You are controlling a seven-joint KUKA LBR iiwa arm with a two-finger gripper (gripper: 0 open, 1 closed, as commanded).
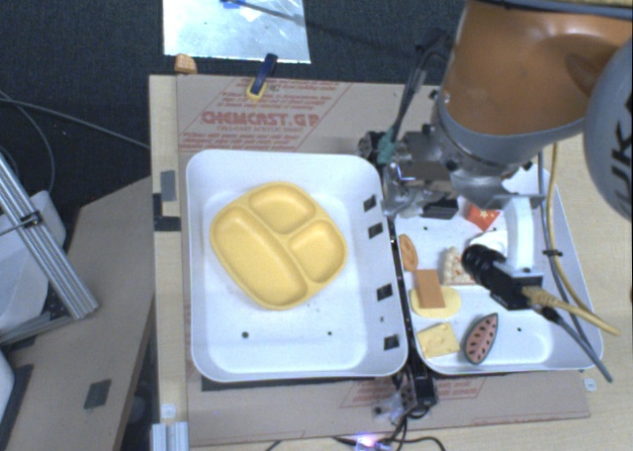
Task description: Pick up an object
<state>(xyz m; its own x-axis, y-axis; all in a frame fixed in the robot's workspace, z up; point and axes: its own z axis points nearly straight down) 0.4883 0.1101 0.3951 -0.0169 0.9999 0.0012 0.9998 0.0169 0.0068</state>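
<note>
Hovering over right bin (569, 345): gripper (410, 182), grip state not discernible. Candidates: cheese wedge (438, 339), watermelon slice (481, 337), near front wall. Step: approach. Next: descend onto one item.

A bulbous orange band (524, 39) is seen above a grey wrist collar (485, 147), with black cables (410, 93) and a yellow cable (569, 309) attached.

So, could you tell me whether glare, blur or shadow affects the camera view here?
In the camera view, the shiny sheet above the bench reflects light in pale streaks; the arm's orange band sits close to the lens and looks soft and oversized; the yellow divided plate and the left bin are evenly lit and fairly sharp, with only faint shadows.
</note>
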